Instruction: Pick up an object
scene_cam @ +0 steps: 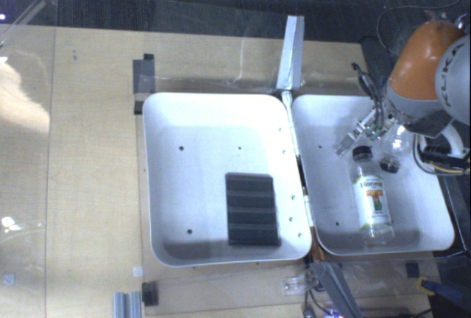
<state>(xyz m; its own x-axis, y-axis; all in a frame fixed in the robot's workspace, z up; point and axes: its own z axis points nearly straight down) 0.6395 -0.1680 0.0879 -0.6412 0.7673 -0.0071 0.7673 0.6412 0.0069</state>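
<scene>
A pale wooden worktop [81, 184] is stretching out under both bins, with a clear sheet lying over its left part and catching the light. Moving right, the left bin [176, 125] is sitting with its white floor mostly bare; a black ribbed block [252, 210] is lying flat in its lower middle, long side running toward the near rim and just short of it. A grey metal bar [291, 51] is standing up from the far edge where the two bins are meeting.

The right bin [324, 162] is sitting tight against the left one. In it a clear plastic bottle [372, 202] is lying on its side, dark cap pointing toward the far wall, its orange and green label facing up, its base near the near rim. Just beyond the cap, the tool [372, 129] is hanging low over the bin floor, a tangle of shiny metal and dark parts. From here I am not able to tell whether it is spread or pressed together, and nothing is showing between its tips. It looks close to the bottle's cap, but whether touching I cannot say. The grey arm [456, 81] with its orange band [419, 62] is reaching in from the right.
</scene>
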